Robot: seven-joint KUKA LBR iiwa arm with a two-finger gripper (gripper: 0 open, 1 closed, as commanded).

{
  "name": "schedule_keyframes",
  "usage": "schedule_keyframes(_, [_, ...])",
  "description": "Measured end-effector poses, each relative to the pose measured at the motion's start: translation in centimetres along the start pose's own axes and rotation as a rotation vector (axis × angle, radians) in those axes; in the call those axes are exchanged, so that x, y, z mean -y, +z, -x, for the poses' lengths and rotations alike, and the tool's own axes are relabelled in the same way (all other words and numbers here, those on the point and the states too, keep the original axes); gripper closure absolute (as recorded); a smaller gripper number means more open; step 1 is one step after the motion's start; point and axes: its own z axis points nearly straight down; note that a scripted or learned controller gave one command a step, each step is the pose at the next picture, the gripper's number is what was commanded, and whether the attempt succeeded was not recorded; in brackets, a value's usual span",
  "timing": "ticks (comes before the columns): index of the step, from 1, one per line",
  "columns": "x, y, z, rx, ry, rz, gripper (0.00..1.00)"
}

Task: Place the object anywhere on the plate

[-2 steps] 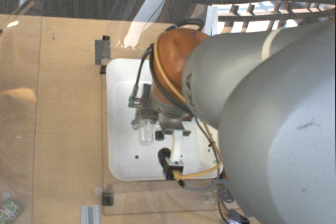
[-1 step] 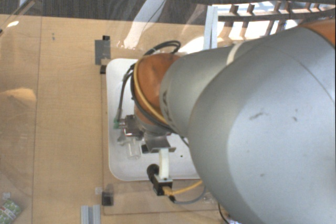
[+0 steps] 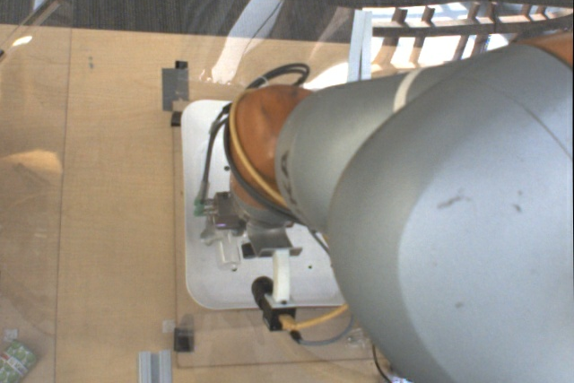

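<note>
My grey arm point(image 3: 430, 220) reaches in from the right and covers most of the scene. Its orange band point(image 3: 260, 134) sits over the left white bin point(image 3: 199, 193). Below the band, the gripper's mount and body point(image 3: 251, 238) hang over the bin's floor, seen from above. A pale curved rim point(image 3: 334, 73) peeks out at the arm's upper edge; I cannot tell whether it is the plate. The arm hides the object.
Black clamps point(image 3: 177, 86) point(image 3: 183, 338) stand at the bin's left corners. A black cable point(image 3: 212, 159) and a yellow hose point(image 3: 316, 318) loop off the wrist. A metal rack point(image 3: 466, 24) lies at the back right. A green-and-white packet point(image 3: 13, 360) lies at the bottom left.
</note>
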Motion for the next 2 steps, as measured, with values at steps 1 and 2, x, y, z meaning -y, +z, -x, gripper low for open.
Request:
schedule_keyframes(1, [0.2,2.9,1.5,0.003,0.482,-0.003,1.0])
schedule_keyframes(2, [0.1,1.9,1.4,0.001,0.475,-0.002,1.0])
